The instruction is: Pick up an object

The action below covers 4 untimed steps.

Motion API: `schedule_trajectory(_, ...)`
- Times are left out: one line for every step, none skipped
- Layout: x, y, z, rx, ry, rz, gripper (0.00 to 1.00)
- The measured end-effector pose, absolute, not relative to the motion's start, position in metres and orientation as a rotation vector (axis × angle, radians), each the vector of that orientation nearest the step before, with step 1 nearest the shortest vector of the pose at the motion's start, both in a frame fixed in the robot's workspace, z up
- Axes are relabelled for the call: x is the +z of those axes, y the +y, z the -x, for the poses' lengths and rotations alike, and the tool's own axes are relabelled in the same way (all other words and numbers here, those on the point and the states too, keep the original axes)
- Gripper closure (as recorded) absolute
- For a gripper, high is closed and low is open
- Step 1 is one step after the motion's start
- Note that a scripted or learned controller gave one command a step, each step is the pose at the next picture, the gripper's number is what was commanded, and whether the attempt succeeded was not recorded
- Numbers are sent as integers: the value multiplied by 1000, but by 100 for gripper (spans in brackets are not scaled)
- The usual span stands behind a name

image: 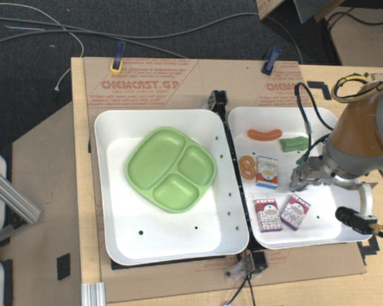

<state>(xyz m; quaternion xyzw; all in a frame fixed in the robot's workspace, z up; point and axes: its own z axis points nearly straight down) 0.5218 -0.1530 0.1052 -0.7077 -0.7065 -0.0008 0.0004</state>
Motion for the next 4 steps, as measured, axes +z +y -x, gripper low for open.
schedule_trajectory(169,-154,-525,-5,-2227,2224,100)
schedule_trajectory(234,-156,-525,-6,-2228,2225,100)
schedule_trajectory(244,-156,-525,-2,-2225,2222,100)
schedule_trajectory(246,-95,-530,-2,-2226,2213,100)
